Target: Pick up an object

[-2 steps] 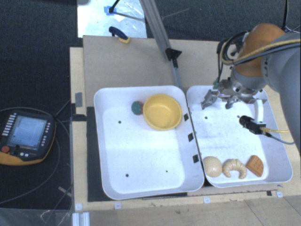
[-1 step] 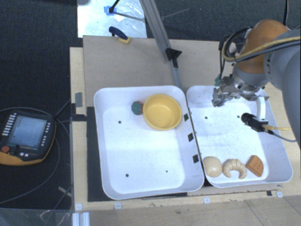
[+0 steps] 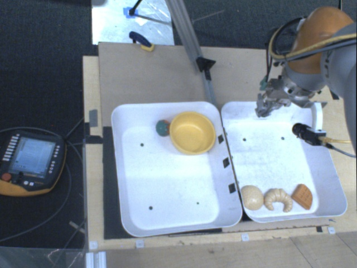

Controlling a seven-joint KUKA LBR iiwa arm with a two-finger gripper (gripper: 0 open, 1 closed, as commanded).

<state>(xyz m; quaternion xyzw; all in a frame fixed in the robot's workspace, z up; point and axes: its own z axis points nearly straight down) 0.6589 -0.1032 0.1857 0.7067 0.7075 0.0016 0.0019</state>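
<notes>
We read no brand, label or legible writing anywhere; the lit screen of the yellow-and-grey handheld control pendant (image 3: 30, 161), lying on the dark floor at the view's left, is too small to make out. Nearest the camera, along the front edge of the right shallow white bin (image 3: 329, 166), we see three pieces in a row: a pale round bread roll (image 3: 251, 197), just beside it a light tan curved croissant (image 3: 279, 199) whose long axis runs left to right with its tips turned toward the front rim, and then a small orange-brown waffle-like wedge (image 3: 302, 196), tilted, with its narrower end toward the front right corner. The roll and the croissant appear to touch; the wedge lies slightly apart. The left shallow white bin (image 3: 134, 205) holds, near its far rim, a round yellow plastic bowl (image 3: 192, 132) standing upright with its opening upward, and a small dark green ball-like object (image 3: 162, 128) touching or just beside the bowl's left side. Farther back, the grey two-finger gripper (image 3: 264, 109) hangs over the far left corner of the right bin, well apart from the three pieces; we cannot tell how it is set, and nothing is visibly held. Beyond the bins, a grey metal rod (image 3: 189, 32) slants across the tan board (image 3: 240, 71).
</notes>
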